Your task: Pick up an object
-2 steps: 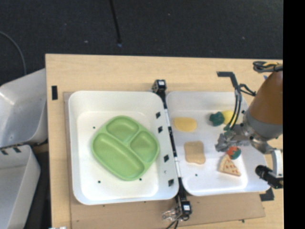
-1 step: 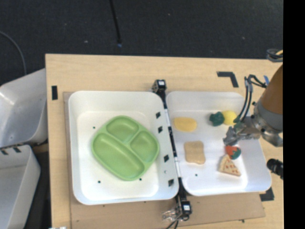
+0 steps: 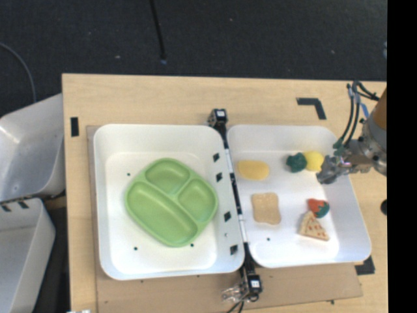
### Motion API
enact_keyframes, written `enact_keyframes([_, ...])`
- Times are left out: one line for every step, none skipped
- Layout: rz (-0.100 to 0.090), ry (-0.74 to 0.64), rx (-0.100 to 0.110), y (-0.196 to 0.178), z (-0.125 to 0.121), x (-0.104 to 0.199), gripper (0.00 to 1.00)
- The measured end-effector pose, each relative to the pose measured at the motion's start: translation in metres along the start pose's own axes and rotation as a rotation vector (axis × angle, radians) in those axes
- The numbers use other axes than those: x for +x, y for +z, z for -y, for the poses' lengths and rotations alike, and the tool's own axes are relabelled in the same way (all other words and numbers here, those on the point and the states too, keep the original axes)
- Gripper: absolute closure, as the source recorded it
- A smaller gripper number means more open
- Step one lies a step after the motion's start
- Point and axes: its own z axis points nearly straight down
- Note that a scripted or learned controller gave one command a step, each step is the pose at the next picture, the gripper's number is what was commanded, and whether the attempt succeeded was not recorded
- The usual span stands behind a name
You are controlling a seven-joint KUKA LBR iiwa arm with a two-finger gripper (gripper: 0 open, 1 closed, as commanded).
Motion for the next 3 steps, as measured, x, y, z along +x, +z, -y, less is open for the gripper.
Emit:
enact_keyframes([-0.001, -0.001, 0.004, -0.012, -0.001, -0.001, 1.00])
enact_keyframes([-0.003, -0.004, 0.006, 0.003, -0.010, 0.050, 1.00])
enact_keyframes([-0.004, -0.005, 0.006, 0.000, -0.012, 0.105, 1.00])
